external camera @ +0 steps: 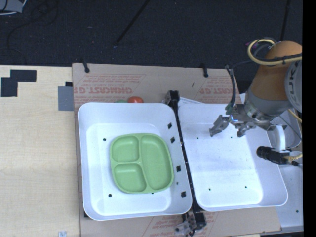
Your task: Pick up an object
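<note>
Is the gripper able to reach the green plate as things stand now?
Probably yes. The green plate lies uncovered in the left bin; the gripper hangs over the right bin, with only the low divider between.

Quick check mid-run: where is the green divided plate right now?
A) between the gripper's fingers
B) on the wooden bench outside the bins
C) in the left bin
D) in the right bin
C: the green divided plate lies flat on the floor of the left bin, well away from the gripper over the right bin.

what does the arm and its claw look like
The arm is grey, with a rounded orange band above the wrist and a yellowish cable looped beside it. The claw is small, grey metal with two thin fingers. A black cylindrical part sticks out lower down.
</note>
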You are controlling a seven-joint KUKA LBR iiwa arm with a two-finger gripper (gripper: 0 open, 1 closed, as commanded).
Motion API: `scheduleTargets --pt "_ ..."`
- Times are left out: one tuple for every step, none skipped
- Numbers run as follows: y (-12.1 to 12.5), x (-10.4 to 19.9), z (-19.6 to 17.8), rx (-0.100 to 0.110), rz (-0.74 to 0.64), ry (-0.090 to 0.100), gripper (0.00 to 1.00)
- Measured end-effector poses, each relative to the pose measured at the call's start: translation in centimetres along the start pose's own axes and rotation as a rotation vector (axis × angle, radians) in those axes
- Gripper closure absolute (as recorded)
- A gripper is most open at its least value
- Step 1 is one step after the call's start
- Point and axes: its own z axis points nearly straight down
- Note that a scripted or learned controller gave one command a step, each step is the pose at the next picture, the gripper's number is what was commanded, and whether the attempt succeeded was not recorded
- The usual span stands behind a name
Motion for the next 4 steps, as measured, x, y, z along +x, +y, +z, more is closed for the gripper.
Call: scheduleTargets --pt "0.3 0.0 -0.7 -0.012 -0.002 -0.002 0.0" --pt "0.4 0.1 5.7 -0.007 -0.001 -0.001 0.0" --pt "0.4 0.3 10.2 -0.011 0.0 -0.002 0.0" --pt "0.4 0.2 8.9 -0.013 0.003 -0.002 1.0"
